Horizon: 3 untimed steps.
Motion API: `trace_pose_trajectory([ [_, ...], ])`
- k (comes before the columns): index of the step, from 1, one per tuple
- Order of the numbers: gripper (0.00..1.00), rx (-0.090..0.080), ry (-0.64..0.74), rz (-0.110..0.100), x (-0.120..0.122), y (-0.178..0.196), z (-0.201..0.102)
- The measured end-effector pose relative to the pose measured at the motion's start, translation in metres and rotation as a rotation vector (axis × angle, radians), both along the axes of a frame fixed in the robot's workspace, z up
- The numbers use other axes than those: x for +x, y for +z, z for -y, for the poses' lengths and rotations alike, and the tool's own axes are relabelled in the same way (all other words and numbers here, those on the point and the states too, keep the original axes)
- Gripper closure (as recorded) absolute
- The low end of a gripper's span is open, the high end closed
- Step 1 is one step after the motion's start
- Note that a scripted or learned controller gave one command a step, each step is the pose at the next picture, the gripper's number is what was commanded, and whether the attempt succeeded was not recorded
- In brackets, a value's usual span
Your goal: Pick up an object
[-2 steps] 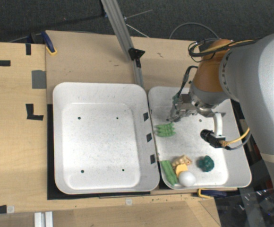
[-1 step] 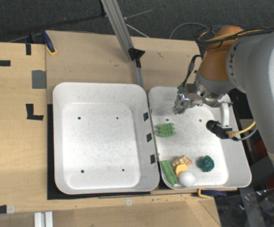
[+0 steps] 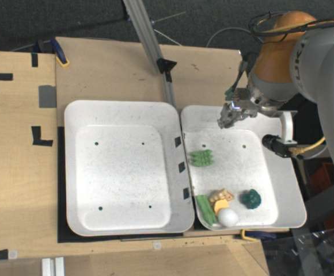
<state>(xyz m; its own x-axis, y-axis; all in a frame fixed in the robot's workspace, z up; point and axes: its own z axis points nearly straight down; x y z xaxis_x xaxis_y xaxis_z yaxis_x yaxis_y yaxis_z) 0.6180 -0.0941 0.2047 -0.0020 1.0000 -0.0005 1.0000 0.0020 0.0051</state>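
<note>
The gripper (image 3: 229, 119) hovers over the right bin's (image 3: 282, 180) far edge; whether it is open cannot be told. A green toy (image 3: 201, 158) lies mid-bin with open floor around it. Other objects crowd the near edge.

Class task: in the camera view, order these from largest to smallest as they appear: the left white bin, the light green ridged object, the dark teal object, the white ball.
1. Left white bin
2. Light green ridged object
3. Dark teal object and white ball: these look about alike, so I won't rank them.
</note>
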Motion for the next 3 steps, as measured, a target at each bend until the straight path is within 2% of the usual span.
trace_pose_trajectory([
  [1, 1.0, 0.001, -0.001, -0.004, 0.0, 0.013, 0.0],
  [3, 1.0, 0.002, 0.003, -0.01, -0.054, 0.003, -0.101],
])
